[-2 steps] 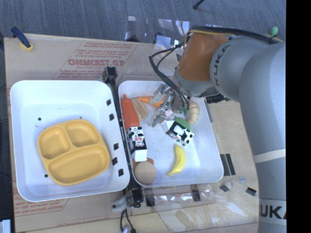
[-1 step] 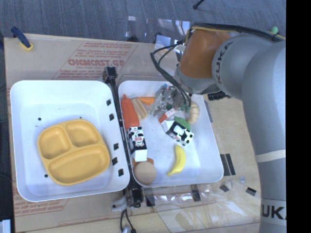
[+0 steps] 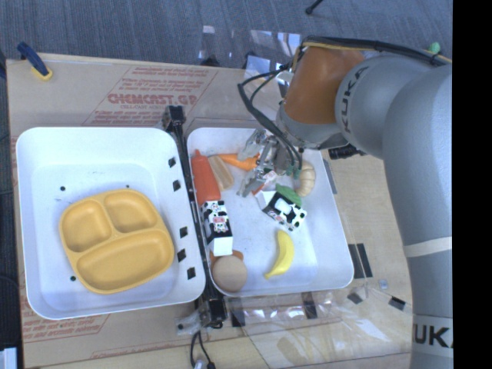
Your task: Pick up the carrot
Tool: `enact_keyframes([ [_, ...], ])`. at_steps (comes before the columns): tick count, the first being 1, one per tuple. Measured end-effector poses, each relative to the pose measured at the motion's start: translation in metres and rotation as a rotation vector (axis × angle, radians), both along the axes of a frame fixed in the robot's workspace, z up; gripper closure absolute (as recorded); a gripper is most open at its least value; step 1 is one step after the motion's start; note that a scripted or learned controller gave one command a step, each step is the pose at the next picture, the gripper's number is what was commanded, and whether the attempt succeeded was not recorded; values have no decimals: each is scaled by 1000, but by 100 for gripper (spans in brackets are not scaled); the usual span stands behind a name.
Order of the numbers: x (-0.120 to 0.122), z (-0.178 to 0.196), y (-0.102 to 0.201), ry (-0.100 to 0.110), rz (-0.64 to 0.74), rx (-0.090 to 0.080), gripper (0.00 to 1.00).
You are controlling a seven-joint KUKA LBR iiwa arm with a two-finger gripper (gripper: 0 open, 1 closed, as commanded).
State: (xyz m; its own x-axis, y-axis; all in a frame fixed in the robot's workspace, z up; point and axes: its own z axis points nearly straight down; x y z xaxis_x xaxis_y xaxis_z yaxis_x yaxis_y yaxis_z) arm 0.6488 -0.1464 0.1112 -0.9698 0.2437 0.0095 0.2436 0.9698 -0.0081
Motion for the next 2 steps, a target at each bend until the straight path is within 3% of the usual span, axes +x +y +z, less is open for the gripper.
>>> enact_keyframes([
  [1, -5, -13, -18, -2, -344, 13, 0],
  [2, -4, 31, 26, -19, -430, 4, 0],
])
